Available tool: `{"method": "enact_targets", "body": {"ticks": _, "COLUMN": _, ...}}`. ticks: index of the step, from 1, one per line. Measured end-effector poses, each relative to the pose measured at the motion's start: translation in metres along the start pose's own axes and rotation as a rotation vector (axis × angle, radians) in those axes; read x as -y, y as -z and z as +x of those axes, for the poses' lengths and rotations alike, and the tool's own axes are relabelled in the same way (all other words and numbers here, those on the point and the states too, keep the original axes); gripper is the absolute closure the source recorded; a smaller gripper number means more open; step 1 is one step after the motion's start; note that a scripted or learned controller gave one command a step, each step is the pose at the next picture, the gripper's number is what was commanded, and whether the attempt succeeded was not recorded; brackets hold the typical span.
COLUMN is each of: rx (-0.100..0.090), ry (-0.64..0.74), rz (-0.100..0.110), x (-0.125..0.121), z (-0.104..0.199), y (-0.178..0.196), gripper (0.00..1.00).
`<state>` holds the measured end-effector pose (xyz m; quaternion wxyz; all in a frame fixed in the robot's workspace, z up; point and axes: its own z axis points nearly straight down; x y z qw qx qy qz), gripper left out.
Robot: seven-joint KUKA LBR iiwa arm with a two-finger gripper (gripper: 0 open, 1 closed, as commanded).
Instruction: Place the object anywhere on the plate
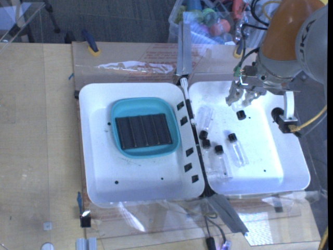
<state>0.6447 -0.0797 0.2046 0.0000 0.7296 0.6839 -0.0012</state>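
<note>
**Clear vials with black caps: light, slick, and hard to see**

The task's things lie in the right bin [291, 176]: several small clear vials with black caps, scattered across its white floor. One vial [238, 152] lies just right of centre with its cap [231, 137] pointing to the far side; another vial [206, 116] rests near the divider between the bins, and a few loose-looking black caps [218, 150] sit between them. A further black cap [240, 115] lies just beneath the gripper [240, 97].

The gripper hangs over the far part of the right bin, close above the floor. Its fingers are blurred against the white, so whether they stand apart or together cannot be told, and nothing is visibly held between them.

The blue plate [118, 112], with a dark ribbed insert, sits in the left bin [93, 181], well apart from the vials.

Judging by looks, the vials are light, rigid plastic or glass, smooth and round, so they are likely to roll or squirt out of a pinch. The best hold is probably across the body close to the cap, fingers square to the vial's long axis, or on the cap itself, which looks less slippery. If they are glass, a gentle squeeze matters.
</note>
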Motion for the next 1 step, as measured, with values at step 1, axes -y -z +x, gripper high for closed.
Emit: {"method": "enact_targets", "body": {"ticks": 1, "rx": 0.0, "ry": 0.0, "rz": 0.0, "x": -0.0001, "z": -0.0001, "y": 0.0002, "gripper": 0.0}}
